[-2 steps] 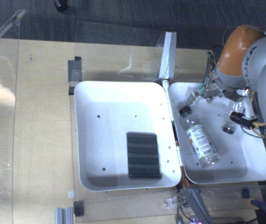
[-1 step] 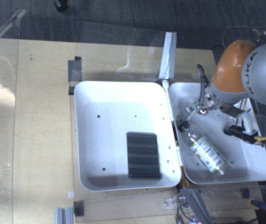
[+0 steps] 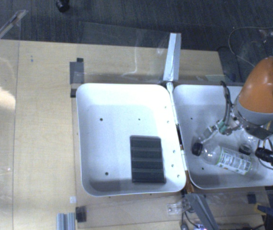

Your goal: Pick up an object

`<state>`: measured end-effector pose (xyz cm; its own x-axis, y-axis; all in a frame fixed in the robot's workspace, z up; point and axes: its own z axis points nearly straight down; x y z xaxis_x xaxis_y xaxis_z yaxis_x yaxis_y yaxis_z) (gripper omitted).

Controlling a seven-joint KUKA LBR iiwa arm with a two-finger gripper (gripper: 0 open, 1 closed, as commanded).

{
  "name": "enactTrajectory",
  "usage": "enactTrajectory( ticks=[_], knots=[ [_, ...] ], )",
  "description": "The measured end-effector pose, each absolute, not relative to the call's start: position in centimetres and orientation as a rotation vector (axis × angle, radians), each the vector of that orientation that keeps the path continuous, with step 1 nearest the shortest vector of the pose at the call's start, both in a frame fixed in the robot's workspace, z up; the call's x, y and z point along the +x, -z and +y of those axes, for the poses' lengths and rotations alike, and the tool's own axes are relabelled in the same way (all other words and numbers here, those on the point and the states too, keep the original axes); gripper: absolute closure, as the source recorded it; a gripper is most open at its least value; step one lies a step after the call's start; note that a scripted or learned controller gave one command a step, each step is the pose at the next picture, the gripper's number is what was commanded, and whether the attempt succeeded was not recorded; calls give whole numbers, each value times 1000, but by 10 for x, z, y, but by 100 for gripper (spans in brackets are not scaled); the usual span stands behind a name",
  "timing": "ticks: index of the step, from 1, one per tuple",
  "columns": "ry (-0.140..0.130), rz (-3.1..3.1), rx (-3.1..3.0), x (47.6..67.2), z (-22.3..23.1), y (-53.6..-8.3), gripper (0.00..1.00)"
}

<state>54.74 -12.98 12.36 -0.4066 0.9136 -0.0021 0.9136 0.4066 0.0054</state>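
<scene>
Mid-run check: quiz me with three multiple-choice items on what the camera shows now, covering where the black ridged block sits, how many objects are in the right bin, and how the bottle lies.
1. The black ridged block sits in:
A. the left bin
B. the right bin
C. on the bench

2. Objects in the right bin:
A. three
B. one
C. four

3. The clear plastic bottle is:
A. upright
B. upside down
C. lying on its side

Answers:
1 A, it rests on the floor of the left bin, near the front wall.
2 B, the bottle is the single object there.
3 C, its dark cap points left and its label faces up, below the end effector.
</scene>
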Motion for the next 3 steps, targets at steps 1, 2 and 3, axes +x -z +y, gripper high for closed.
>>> enactTrajectory(
  ticks=[1,2,3],
  knots=[
    [-11,2627,1704,550,-128,-134,100],
    [-11,2627,1705,550,-128,-134,0],
    [-9,2705,1573,564,-110,-90,0]
  ],
)
